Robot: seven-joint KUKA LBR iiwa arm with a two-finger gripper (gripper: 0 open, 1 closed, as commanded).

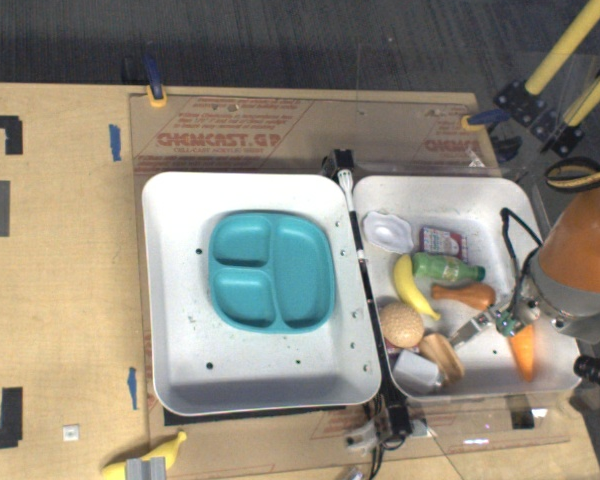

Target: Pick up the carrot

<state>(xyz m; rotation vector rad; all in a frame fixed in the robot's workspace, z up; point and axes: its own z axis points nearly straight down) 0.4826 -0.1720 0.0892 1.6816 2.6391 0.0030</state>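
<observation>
- Pincer: mine, low in the right bin, near its right wall; I cannot tell its state.
- Carrot: orange, just right of my pincer, by that wall.
- Banana, green bottle: left of me.
- Left bin: teal divided plate.

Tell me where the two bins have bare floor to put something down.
Left bin: bare floor all around the teal tray. Right bin: bare along the far wall, beyond the cup and packet. Crowded around the banana and carrot, near the hand.
</observation>
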